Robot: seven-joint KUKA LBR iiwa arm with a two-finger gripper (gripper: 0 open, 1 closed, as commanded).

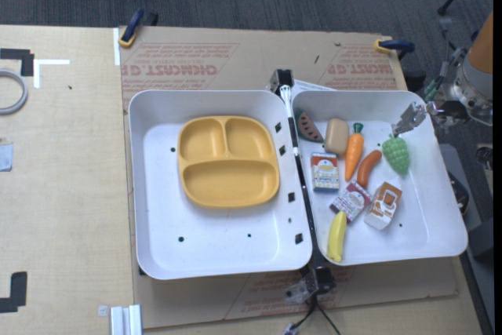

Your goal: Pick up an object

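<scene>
Gleaming metal claw beside knobbly green toy

Yellow plate; orange carrot; yellow banana; white bins.

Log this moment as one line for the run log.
arm: at right bin's far right corner | pincer: above bin rim, near green knobbly toy | held: nothing seen | yellow divided plate: left bin

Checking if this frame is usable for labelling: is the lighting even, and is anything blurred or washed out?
Camera view: lighting is soft and even, with faint shadows inside the white bins; the yellow plate and carrot are sharp; small package labels are too fine to read; the claw and arm at the right edge look slightly soft; no strong glare.
</scene>
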